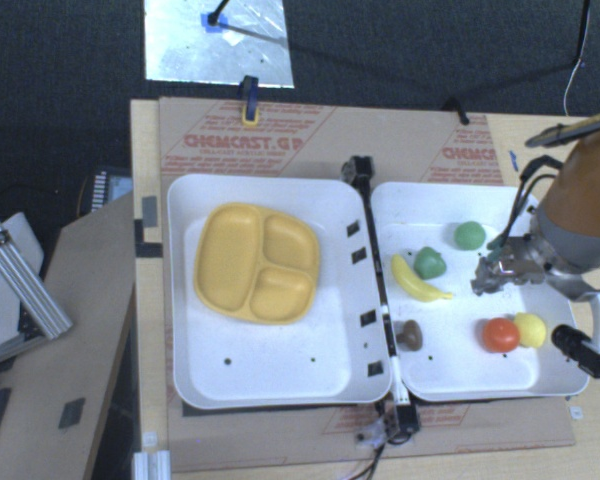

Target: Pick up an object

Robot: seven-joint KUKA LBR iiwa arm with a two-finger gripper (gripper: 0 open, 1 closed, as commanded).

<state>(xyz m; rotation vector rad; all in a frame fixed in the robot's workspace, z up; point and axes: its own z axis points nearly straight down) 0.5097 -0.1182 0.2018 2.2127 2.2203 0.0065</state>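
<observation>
Along the bench's far edge, brown board [280, 140] reads CHEMCAST. In the right bin [450, 378], gripper [492, 276] hovers near green ball [469, 235]; grip state unclear

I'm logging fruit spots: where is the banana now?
The banana lies in the right bin, near the divider, just below the darker green piece and above the small brown object.

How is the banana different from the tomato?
The banana is yellow, but the tomato is red. The banana is long and curved, while the tomato is round. The banana lies close to the green pepper, and the tomato touches the lemon. Both sit in the right bin.
</observation>
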